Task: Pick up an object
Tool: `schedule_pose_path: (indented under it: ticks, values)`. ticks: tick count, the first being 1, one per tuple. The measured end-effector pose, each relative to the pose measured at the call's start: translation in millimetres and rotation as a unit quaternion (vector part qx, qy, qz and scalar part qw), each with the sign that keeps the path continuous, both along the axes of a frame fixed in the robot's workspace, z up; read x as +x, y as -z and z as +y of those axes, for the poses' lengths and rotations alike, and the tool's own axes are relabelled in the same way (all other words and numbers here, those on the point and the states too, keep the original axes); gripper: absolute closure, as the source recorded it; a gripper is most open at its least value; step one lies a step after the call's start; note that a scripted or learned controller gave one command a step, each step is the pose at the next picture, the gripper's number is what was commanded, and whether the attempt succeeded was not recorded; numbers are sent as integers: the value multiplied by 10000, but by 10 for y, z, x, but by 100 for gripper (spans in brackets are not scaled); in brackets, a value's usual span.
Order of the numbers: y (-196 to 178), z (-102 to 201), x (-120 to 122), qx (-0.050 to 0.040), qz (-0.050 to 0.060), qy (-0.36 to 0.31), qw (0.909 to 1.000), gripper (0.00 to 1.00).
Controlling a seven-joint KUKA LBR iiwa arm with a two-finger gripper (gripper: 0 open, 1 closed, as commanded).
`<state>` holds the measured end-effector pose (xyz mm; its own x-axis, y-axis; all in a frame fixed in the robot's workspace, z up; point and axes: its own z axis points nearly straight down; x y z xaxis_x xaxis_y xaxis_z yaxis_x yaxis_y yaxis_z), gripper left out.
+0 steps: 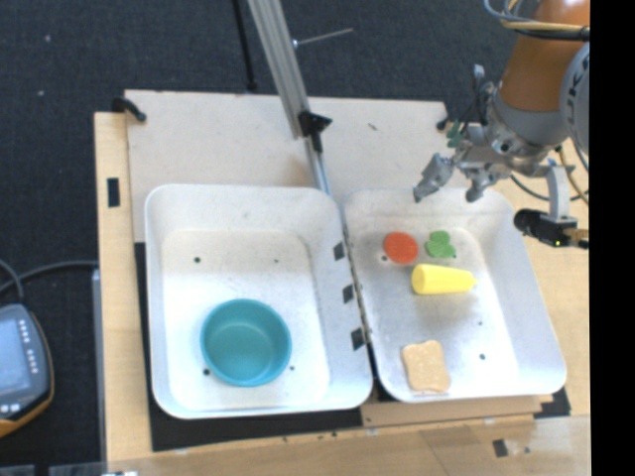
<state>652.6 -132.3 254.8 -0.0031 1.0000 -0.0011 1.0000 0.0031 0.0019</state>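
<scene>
Gripper (451, 181) hangs over the far edge of the right bin (526, 276), fingers spread wide, nothing between them. Arm comes in from the desk's far right corner.

Right bin contents: orange-red round piece (401, 248) and small green piece (442, 245) side by side near the bin's far end, just apart. Yellow wedge-shaped object (443, 280) lies just nearer than those two, close to the green one. Tan bread-slice shape (426, 366) sits well apart, at the bin's near end.

Left bin (179, 216): teal bowl (246, 341), upright, toward the near edge.
</scene>
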Motion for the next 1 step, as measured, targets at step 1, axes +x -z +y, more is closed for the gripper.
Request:
schedule_pose_path:
  ticks: [1]
  values:
    - [0, -2, -1, -3, 1, -1, 10000, 0]
